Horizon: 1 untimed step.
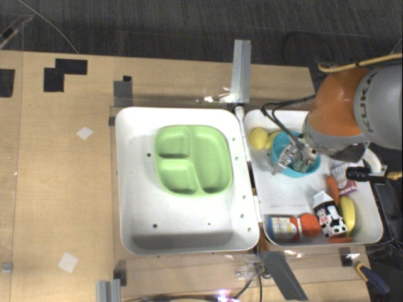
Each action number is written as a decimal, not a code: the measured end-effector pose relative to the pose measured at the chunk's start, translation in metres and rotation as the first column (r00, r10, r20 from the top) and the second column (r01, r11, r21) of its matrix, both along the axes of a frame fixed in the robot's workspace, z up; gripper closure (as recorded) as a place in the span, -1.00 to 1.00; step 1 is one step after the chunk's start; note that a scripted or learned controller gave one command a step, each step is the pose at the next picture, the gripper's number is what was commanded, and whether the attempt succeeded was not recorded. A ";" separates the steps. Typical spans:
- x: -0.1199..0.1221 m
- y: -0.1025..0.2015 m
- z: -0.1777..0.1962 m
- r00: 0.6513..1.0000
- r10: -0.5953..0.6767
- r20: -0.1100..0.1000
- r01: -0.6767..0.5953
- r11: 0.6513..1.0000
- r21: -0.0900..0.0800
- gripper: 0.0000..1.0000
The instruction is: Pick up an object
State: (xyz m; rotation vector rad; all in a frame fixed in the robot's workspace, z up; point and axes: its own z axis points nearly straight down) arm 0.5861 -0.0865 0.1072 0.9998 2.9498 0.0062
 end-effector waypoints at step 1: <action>0.011 0.063 0.079 0.957 -0.289 -0.021 0.289 0.957 0.008 1.00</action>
